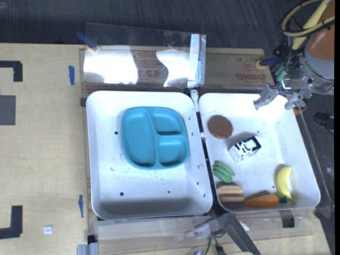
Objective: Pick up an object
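Here the arm reaches in from three o'clock, its tool poised over the far right corner of the right bin, at about one o'clock of that bin. The two pale fingers stand spread apart, with nothing between them.

Candidate objects all lie in the right bin. A brown disc sits at ten o'clock of the bin, and a black-and-white patterned block lies near the centre, just beside the disc. A green ridged piece and a tan layered piece crowd the wall at seven o'clock. An orange carrot lies along the near wall, and a yellow banana rests at five o'clock, its lower end close to the carrot's tip. The left bin holds a blue divided tray.

Likely risks, judged from this layout: the tool hangs near the bin's rim, so a straight descent would probably close on bare floor or strike the wall. The pieces at seven o'clock are packed against the wall and each other, leaving little room for a finger. The disc looks flat and may slip a pinch.

The wrist is bent downward, the orange band above it, with yellow cabling looped behind.
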{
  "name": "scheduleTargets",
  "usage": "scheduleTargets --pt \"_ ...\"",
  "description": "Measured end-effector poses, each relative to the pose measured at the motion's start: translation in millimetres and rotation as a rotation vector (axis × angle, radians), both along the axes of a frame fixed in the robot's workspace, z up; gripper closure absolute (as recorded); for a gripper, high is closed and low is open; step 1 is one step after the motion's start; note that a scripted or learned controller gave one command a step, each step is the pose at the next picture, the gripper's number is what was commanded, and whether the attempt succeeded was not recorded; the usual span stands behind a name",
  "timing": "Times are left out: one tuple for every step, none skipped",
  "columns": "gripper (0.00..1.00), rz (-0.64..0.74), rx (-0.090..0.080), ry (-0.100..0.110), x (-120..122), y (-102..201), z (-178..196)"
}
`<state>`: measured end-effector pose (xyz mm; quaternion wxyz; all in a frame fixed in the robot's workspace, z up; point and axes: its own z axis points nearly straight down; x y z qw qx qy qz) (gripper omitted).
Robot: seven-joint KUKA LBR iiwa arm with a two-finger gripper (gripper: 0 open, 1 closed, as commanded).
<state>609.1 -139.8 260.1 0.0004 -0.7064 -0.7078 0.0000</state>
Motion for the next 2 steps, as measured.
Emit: scheduleTargets --pt "0.00 -0.011 0.001 0.010 -21.2 22.1 -154.2" --pt "0.00 -0.030 -0.001 -0.008 -65.0 27.4 -172.3"
